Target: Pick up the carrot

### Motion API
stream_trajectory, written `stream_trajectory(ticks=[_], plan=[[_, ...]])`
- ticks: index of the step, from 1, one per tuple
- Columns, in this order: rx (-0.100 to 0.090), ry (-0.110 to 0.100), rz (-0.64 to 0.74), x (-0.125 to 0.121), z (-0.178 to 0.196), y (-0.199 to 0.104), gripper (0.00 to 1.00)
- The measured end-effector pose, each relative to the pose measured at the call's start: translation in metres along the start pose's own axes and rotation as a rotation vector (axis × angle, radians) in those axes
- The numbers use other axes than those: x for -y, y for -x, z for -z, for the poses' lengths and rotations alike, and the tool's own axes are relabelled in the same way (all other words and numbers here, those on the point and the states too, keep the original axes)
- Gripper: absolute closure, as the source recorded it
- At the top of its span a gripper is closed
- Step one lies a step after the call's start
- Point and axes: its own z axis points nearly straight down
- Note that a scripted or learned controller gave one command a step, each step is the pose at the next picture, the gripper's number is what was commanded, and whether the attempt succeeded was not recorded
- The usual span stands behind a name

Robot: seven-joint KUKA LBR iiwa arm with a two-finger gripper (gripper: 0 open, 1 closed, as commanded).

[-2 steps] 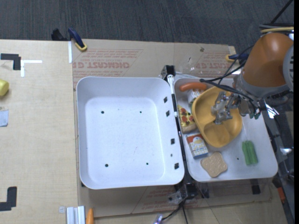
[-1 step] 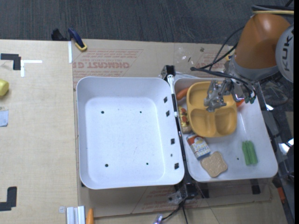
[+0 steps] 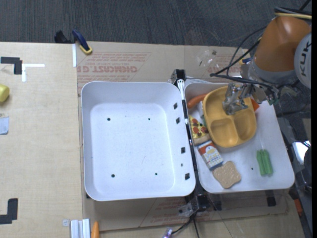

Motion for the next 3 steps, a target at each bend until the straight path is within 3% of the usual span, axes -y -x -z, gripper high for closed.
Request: stream_trajectory(ticks=[1,2,3], plan=[[0.003,0.0,-0.252,0.02,-0.005,0.002,1.0],[-0.005,-0.008,-0.322,0.019,-0.015,-0.014,1.0],[-0.005,-0.029,-0.238,-0.038,-0.01,-0.015,1.0]])
